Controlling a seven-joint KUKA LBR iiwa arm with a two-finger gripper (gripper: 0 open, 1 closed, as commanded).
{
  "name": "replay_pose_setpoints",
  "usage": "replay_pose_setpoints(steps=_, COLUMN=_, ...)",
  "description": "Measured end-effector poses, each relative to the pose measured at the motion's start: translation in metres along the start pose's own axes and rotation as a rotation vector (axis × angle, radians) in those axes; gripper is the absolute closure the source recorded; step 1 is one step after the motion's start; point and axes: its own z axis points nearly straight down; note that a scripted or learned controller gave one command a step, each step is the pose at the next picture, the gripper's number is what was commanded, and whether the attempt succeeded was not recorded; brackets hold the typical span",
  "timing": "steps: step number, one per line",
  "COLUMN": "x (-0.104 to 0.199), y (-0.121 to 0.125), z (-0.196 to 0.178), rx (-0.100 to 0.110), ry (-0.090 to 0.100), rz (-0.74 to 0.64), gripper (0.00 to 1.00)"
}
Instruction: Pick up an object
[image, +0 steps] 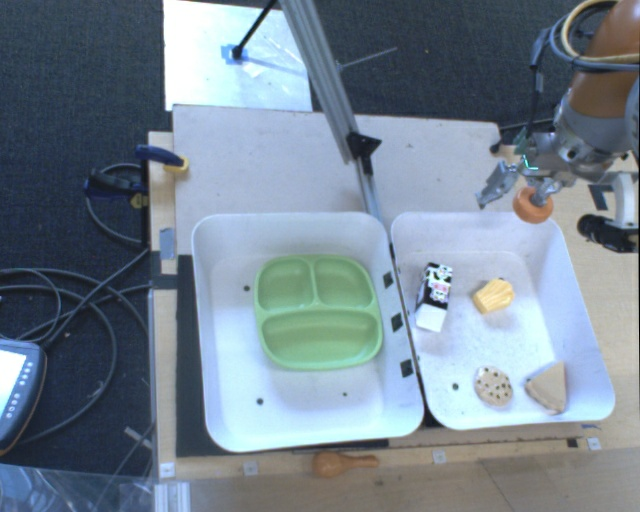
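While the gripper (528, 186) hangs above the far rim of the right bin (570, 262), an orange round object (533, 206) is seen at its tip, apparently pinched between the fingers, though the contact faces are partly hidden and the grasp is judged shallow. One finger is seen splayed out to the side of the object. From this state, a slip is considered the main risk: the object is round and smooth-looking, and it is held almost at the fingertips, so any jolt of the arm could roll it out. If it is dropped, it is likely to land on the rim directly beneath and bounce onto the bench rather than into the bin. Below and toward the near side of the gripper lie a small cow-print carton (434, 296), a yellow piece (493, 296), a cookie (492, 386) and a tan wedge (549, 387), all well apart from it. A green divided plate (317, 310) rests in the left bin (225, 330), far from the gripper
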Motion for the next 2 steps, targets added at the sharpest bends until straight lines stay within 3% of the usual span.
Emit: replay_pose_setpoints(steps=2, x=0.001, y=-0.001, z=0.126, rx=0.022, ry=0.003, rz=0.004, gripper=0.0)
